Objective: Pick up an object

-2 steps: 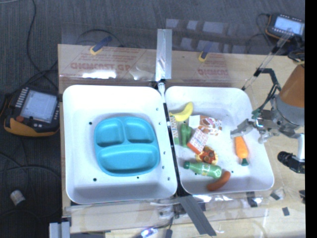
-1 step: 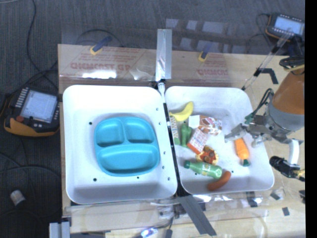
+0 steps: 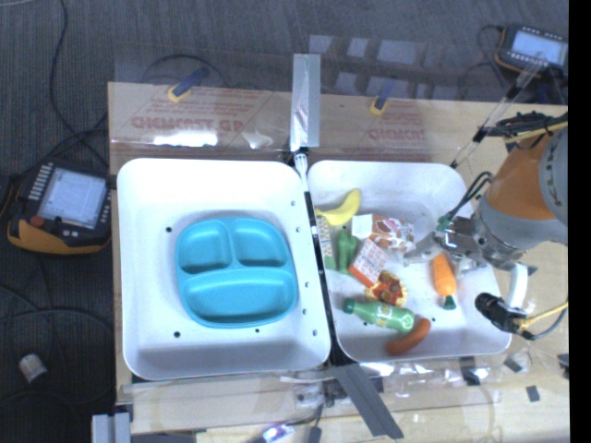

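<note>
The right bin point(image 3: 406, 175) holds several toy foods: a yellow banana point(image 3: 342, 208), a green piece point(image 3: 343, 247), two red-and-white packets point(image 3: 369, 258) point(image 3: 393, 232), a small red and orange piece point(image 3: 391, 289), a green bottle point(image 3: 380, 314), a brown sausage point(image 3: 409, 336) and an orange carrot point(image 3: 445, 278). My gripper point(image 3: 450, 236) is low at the bin's right side, just above the carrot's upper end. Nothing is visibly held in it.
The left bin point(image 3: 148, 192) contains a blue divided plate point(image 3: 238, 268). The arm's grey wrist with its orange band point(image 3: 517, 192) overhangs the right bin's right rim. A black cable end point(image 3: 494, 310) hangs near the bin's lower right corner. Pendants lie off the bench.
</note>
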You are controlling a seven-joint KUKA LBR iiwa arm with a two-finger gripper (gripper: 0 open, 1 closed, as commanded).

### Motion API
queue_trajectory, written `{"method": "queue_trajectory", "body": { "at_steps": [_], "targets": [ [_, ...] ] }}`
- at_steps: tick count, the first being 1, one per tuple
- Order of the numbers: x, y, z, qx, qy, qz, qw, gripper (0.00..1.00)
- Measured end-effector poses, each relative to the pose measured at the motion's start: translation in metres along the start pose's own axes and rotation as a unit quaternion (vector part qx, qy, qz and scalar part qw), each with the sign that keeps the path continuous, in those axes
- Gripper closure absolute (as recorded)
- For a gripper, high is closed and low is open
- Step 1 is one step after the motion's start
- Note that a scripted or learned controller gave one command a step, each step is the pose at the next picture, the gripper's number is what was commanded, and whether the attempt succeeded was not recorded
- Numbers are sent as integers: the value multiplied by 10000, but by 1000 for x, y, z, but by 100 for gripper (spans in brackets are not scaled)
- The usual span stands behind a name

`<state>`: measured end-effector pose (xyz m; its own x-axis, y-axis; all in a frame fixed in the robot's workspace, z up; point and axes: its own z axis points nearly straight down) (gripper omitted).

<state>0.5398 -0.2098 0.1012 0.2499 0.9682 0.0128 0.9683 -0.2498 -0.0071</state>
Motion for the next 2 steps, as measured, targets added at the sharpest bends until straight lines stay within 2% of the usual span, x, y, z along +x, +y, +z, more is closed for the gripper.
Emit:
{"method": "queue_trajectory", "body": {
  "at_steps": [1, 2],
  "targets": [
    [0, 0, 1, 6, 1, 0, 10000, 0],
    [31, 17, -12, 6, -62, -16, 10000, 0]
  ]
}}
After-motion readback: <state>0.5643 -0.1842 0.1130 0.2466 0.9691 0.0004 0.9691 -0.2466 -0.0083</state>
